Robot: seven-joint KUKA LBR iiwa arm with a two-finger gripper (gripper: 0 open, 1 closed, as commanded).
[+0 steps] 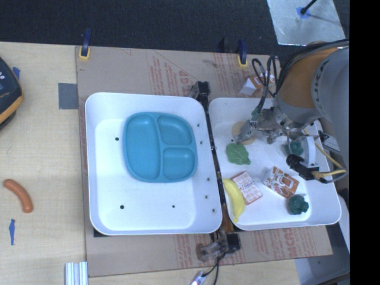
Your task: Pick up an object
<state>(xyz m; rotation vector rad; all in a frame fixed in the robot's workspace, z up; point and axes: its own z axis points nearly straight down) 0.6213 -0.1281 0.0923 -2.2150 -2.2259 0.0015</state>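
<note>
Smooth three-part blue plate [160, 146] lies in glossy left bin [101, 206].

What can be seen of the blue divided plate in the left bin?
The blue divided plate is a light blue tray, plastic by its look, with rounded corners and three compartments: one long section on its left side and two smaller ones on its right. It lies flat, right side up, in the upper middle of the left bin, slightly rotated. All three compartments hold nothing, and only the bin floor touches it.
</note>
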